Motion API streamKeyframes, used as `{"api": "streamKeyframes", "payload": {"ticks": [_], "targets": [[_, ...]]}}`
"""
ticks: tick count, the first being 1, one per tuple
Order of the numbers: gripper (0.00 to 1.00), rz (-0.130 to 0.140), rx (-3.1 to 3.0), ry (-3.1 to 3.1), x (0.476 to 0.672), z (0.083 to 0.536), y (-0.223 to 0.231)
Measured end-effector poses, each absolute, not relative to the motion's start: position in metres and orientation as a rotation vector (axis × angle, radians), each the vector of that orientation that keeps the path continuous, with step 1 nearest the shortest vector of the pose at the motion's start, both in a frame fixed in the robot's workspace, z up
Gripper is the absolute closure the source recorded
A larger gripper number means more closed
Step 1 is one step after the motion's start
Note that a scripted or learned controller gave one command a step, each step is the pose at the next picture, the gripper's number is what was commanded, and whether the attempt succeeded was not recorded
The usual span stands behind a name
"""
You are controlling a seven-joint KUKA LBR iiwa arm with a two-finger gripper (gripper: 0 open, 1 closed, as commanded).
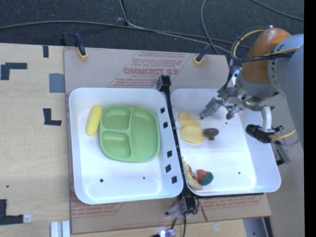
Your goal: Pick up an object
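Observation:
My gripper (218, 112) hangs over the back part of the right bin (232, 154), its two fingers spread apart with nothing between them. Just left and below it lie two pale yellow pieces (190, 129) and a small brown piece (211, 132) on the bin floor. At the bin's front left corner sits a small red and green item (204, 177) beside a pale banana-like piece (191, 177).
The left bin (84, 177) holds a green divided plate (130, 133) and a yellow corn cob (94, 120). A black divider (170, 137) runs between the bins. Cables (269, 132) hang by the arm at the right bin's edge.

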State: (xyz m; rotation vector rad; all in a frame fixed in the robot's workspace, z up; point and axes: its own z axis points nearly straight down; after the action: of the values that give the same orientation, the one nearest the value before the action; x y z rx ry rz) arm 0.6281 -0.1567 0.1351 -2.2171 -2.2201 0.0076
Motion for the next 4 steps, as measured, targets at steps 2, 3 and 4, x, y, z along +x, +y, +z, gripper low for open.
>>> {"api": "streamKeyframes", "payload": {"ticks": [2,3,4], "targets": [[1.00,0.001,-2.221,-2.228,0.629,0.097,-0.156],[1.00,-0.002,-2.221,-2.224,0.633,0.139,-0.155],[1.00,-0.003,-2.222,-2.224,0.630,0.182,-0.155]]}}
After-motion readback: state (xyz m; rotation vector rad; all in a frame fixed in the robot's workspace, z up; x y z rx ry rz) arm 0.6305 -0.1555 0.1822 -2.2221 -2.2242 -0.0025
